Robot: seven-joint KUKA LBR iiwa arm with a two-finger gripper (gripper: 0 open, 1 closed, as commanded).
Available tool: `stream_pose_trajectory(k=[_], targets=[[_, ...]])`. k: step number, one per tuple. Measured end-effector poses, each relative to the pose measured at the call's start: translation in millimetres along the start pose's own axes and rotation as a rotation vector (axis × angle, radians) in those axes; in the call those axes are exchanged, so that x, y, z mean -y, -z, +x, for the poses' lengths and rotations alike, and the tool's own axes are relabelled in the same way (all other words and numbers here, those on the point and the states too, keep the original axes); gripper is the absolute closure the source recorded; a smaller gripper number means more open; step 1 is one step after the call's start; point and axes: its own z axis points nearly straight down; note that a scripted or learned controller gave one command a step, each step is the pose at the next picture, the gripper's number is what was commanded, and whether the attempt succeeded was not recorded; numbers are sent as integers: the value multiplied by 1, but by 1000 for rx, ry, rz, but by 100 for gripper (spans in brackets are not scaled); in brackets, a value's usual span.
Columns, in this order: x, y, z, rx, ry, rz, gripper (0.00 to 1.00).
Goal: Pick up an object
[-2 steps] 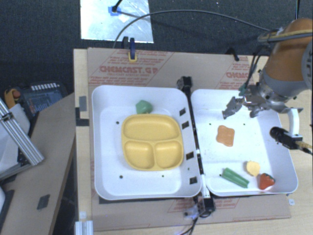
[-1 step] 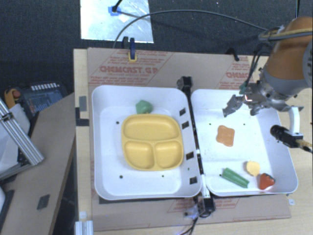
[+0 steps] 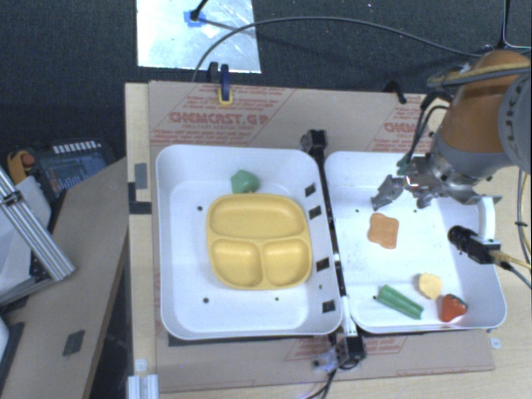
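Observation:
In the right bin [image 3: 357, 306] lie an orange flat piece [image 3: 383, 230], a green stick-shaped piece [image 3: 398, 302], a small yellow piece [image 3: 430, 285] and a red piece [image 3: 452, 307]. My gripper [image 3: 392, 191] hangs over the upper part of that bin, just above and slightly right of the orange piece, its fingers pointing left. Nothing shows between them. The left bin [image 3: 179, 248] bears a yellow compartment tray [image 3: 258, 239] and a small green piece [image 3: 244, 181] behind it.
A black divider strip [image 3: 324, 223] runs between the two bins. The grey arm with its orange band [image 3: 490, 106] reaches in from the right over the right bin's far corner. Cardboard [image 3: 274, 110] lies under both bins.

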Motion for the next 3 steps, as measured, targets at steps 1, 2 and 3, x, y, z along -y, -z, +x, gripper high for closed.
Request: stream_pose_trajectory(k=[1, 2, 3], targets=[[-1, -63, 2, 0, 0, 1, 0], [-2, -103, 2, 1, 0, -3, 0], [-4, -89, 1, 3, 1, -11, 100]])
